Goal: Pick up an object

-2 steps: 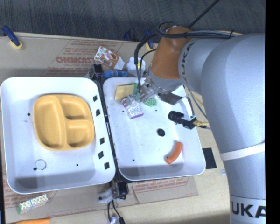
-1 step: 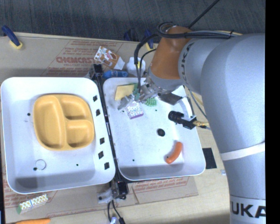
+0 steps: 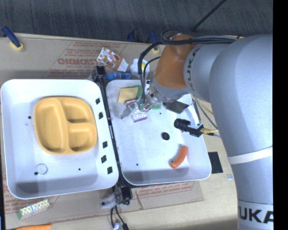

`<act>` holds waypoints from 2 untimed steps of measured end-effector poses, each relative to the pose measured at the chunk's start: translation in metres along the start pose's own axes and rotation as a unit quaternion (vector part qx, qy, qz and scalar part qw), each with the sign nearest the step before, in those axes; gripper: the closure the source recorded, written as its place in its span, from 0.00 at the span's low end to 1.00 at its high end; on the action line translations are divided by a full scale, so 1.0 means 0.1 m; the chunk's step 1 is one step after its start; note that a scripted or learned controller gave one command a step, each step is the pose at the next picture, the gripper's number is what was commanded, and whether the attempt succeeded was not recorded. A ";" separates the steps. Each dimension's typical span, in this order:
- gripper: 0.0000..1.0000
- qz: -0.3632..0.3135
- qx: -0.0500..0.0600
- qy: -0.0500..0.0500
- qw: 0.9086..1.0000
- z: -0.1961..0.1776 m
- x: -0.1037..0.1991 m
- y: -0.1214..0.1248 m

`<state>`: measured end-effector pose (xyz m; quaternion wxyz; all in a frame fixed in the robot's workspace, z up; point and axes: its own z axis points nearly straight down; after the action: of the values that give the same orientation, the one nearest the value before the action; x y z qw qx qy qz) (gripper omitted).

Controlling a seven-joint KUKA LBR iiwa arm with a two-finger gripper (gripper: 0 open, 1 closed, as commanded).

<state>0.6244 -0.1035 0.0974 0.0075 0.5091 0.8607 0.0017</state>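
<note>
Packet [image 3: 138,115] touching pincer [image 3: 143,105] tip in right bin [image 3: 197,169]; pincer opening cannot be told.

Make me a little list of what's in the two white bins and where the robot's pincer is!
left bin: yellow divided tray
right bin: orange carrot-like toy, yellow block, small purple-and-white packet, small black disc
pincer: low over the right bin's far-left part, by the packet
pincer fingers: hidden, cannot tell
arm: reaches in from the right

Grey arm [image 3: 235,104] with an orange band [image 3: 170,66], black cables [image 3: 149,56], "KUKA" lettering [image 3: 254,215] on its base
</note>
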 end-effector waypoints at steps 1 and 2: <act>0.00 0.268 -0.001 0.001 0.963 -0.01 0.13 -0.26; 1.00 0.267 0.001 0.001 0.964 -0.11 0.12 -0.27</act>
<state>0.5951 -0.1059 0.1084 0.0056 0.7207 0.6933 0.0031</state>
